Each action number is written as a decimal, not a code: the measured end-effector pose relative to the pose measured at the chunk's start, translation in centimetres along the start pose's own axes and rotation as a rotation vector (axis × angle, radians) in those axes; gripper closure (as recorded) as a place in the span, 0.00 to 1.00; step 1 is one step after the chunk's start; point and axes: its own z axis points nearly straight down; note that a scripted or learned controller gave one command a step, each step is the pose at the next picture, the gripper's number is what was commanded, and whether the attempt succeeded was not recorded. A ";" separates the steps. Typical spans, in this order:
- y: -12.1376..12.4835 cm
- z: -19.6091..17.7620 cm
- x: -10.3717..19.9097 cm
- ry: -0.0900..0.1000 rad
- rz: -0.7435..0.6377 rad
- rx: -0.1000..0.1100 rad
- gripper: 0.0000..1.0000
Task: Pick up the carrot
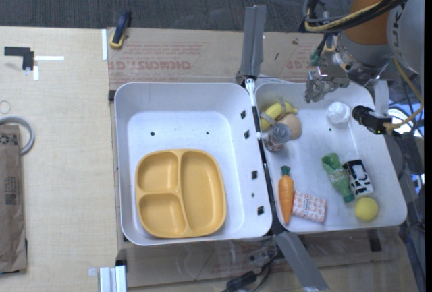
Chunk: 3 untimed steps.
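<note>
The carrot (286, 196), orange with a small green top, lies lengthwise in the right bin (388, 169) near its front left corner, top pointing to the back. It rests beside a pink-orange packet (309, 207). My gripper (318, 90) hangs over the back edge of the right bin, well behind the carrot and a little to its right, with nothing seen in it.
The right bin also holds a yellow banana (277, 110), a tan ball (289, 127), a small jar (273, 140), a white lump (337, 112), a green item (334, 172), a black box (358, 178) and a lemon (366, 208). A yellow divided plate (181, 193) sits in the left bin (135, 122).
</note>
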 end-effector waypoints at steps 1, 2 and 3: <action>-7.3 -19.5 -6.0 -0.002 0.323 -0.001 0.00; -17.0 -23.9 -9.0 -0.001 0.660 0.001 0.00; -17.0 -23.9 -12.1 -0.002 0.547 0.001 0.00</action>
